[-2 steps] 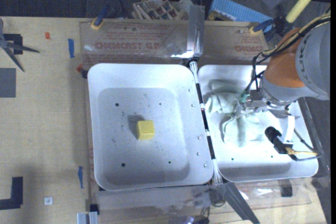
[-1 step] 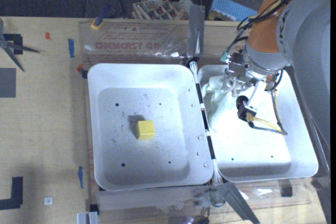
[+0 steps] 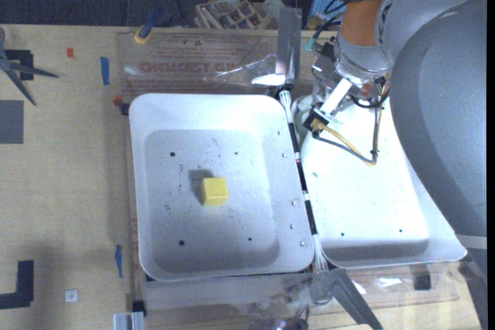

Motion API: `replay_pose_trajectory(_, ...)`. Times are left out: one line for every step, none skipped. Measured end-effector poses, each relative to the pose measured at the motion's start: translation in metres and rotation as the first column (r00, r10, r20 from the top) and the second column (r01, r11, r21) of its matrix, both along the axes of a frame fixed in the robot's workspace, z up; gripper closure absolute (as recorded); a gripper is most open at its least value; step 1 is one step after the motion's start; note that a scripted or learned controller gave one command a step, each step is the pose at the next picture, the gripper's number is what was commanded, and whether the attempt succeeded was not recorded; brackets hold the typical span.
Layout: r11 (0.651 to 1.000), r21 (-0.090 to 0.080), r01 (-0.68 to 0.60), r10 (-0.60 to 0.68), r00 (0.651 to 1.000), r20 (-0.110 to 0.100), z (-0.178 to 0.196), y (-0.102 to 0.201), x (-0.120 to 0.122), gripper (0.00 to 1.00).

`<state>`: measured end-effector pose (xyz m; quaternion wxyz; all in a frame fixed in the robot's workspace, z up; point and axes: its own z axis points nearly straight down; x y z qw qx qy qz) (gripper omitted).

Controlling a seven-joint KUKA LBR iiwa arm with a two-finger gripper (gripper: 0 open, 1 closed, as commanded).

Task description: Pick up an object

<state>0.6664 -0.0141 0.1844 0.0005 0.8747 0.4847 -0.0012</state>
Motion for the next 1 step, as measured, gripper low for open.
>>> replay_pose_trajectory(0.924,0.0,0.382,-0.382,0.924,0.0,0.0,0.0086,0.0,1.0)
